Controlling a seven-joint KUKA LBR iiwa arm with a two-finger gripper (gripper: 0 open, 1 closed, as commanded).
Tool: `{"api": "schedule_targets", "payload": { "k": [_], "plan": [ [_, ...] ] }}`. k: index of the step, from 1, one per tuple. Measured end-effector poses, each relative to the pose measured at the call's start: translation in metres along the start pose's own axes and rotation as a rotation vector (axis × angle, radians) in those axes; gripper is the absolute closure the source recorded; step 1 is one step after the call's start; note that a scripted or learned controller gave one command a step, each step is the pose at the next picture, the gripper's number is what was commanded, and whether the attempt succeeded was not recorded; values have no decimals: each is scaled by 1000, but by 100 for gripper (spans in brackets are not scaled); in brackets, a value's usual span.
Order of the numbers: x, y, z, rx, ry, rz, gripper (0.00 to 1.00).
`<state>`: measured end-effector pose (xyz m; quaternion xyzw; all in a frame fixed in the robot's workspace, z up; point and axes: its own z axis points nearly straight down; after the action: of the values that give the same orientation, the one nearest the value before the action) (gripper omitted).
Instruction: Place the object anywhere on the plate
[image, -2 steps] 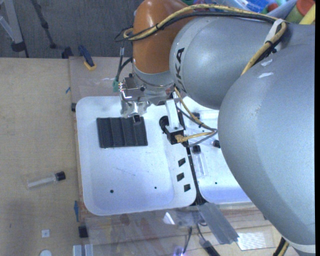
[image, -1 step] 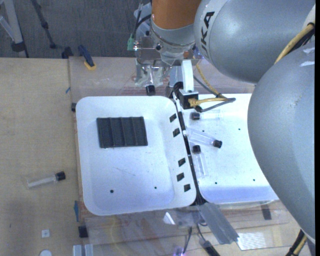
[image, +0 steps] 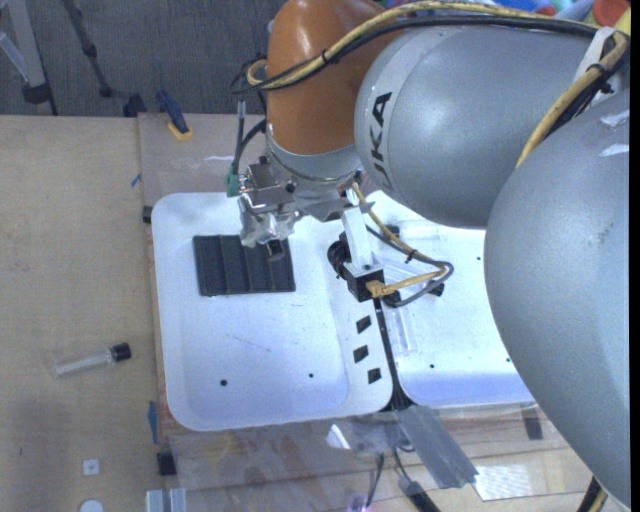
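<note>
My gripper (image: 268, 238) hangs low over the left bin (image: 200, 390), its tip just at the upper right corner of the dark ribbed plate (image: 245, 265). I cannot tell from here how it is set, or whether it grasps anything; the tip is small and dark against the plate. The plate lies flat in the upper part of that bin. My orange band (image: 310, 90) and grey arm (image: 480, 110) crowd in from the right, covering much of the right bin (image: 450, 360). Outside the bins, on the tan bench (image: 70, 230) at left, lies a small clear tube with a black cap (image: 92, 358).
</note>
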<state>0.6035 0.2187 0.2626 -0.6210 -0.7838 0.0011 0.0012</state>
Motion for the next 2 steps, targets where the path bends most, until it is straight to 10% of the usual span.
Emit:
{"api": "schedule_targets", "payload": {
  "k": [1, 2],
  "plan": [
    [-7, -17, -138, -4, -1, 8, 100],
    [5, -110, -73, 3, -1, 319, 100]
  ]
}}
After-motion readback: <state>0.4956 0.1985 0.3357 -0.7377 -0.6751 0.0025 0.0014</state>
